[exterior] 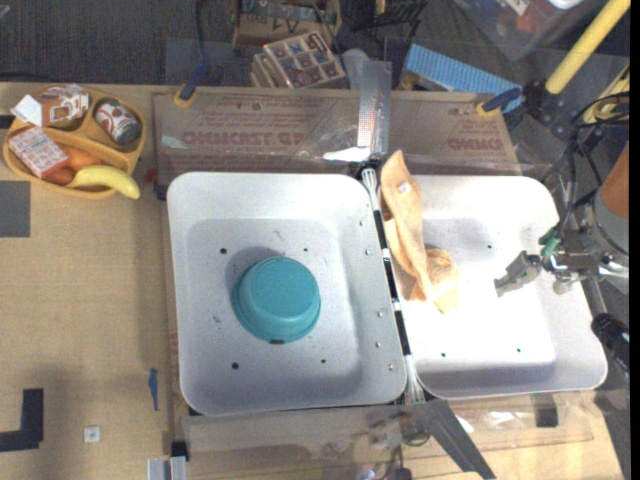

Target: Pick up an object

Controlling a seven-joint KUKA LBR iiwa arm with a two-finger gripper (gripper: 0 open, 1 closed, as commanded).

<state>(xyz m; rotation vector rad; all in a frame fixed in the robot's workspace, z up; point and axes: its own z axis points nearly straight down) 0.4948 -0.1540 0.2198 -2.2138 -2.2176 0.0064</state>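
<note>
A teal bowl (278, 299) lies upside down in the middle of the left bin (200, 218). A tan, crumpled bag-like thing (412, 240) is draped along the left wall of the right bin (520, 353), its lower end resting on the bin floor. My gripper (540, 274) hangs over the right part of the right bin, well to the right of the tan thing and apart from it. Its fingers (513, 275) stand open with nothing between them.
A yellow tray (30, 163) with a banana (105, 179) and toy food sits on the bench at the far left. Cardboard sheets (270, 133) lie behind both bins. Boxes, cables and a yellow pole (590, 33) crowd the back.
</note>
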